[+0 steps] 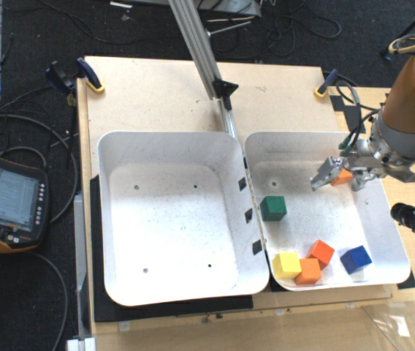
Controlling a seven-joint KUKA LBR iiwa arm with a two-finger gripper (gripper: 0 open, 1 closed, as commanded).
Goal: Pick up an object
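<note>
The tool [343,175] hangs over the far right part of the right bin [295,146], and an orange block [343,175] shows between its fingers, so it appears closed on that block and carrying it just above the bin floor. The left bin [120,152] sits beside it on the tabletop [156,93].

Other blocks lie on the right bin's floor: a green block [273,208] near the middle left, and along the near edge a yellow block [288,264] touching a second orange block [309,270], a third orange block [322,252] just behind those, and a blue block [355,259] a little to the right.

These look like small, stiff, light cubes (probably wood or foam, with flat smooth faces), so they should handle easily but could slip if pinched at a corner. The best hold is square across two opposite flat faces, centred. The green block stands well apart from the rest and offers the clearest approach.
</note>
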